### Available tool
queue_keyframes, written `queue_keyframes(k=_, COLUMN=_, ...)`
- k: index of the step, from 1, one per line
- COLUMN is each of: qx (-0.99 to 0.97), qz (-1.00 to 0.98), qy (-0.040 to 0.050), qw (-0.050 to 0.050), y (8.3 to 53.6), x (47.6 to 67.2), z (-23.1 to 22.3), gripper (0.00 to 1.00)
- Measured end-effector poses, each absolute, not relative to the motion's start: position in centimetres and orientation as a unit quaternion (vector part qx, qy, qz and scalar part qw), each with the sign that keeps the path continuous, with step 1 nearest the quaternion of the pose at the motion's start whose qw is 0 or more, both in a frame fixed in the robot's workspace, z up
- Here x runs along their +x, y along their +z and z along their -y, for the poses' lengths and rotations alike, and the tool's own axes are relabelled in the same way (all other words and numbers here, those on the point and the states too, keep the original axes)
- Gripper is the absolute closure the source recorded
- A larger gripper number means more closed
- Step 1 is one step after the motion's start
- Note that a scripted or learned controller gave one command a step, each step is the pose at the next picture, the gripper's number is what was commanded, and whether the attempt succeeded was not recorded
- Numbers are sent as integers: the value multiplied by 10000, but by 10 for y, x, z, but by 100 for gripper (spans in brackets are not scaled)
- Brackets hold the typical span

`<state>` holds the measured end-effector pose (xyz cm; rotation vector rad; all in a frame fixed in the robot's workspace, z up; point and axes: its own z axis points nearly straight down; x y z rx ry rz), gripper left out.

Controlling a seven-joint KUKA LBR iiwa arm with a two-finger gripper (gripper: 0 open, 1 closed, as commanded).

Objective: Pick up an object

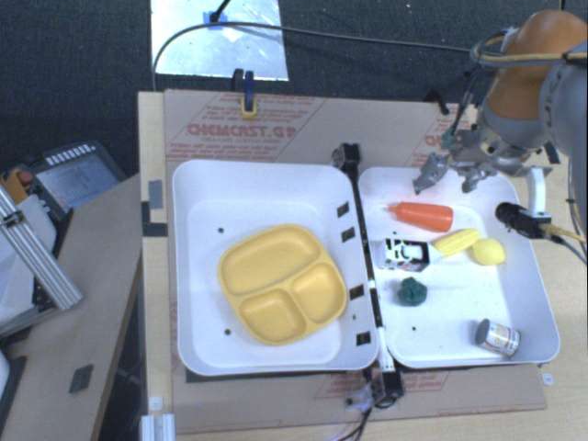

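Note:
My gripper [450, 177] hangs open above the back edge of the right bin [524, 333], with nothing between its fingers. Just below it and slightly left lies an orange carrot [424, 215]. Further forward are a yellow banana [456, 242], a yellow lemon [489, 252], a small black and white box [406, 253], a dark green lump [412, 290] and a small tin can [497, 336] near the front right corner.
The left bin [197, 200] holds a yellow divided plate [280, 283]. A black clip [347, 157] sits at the back of the divider between the bins. A black cylinder [519, 218] juts over the right bin's right rim.

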<state>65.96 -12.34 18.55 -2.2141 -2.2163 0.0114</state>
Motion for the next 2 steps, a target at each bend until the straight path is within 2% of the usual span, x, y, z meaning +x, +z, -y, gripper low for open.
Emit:
queue_keyframes(k=1, qx=-7061, qz=7082, qy=-3, qw=-6, y=194, x=663, z=123, gripper=0)
queue_keyframes(k=2, qx=-7050, qz=7092, qy=6, qw=6, y=132, x=664, z=119, gripper=0)
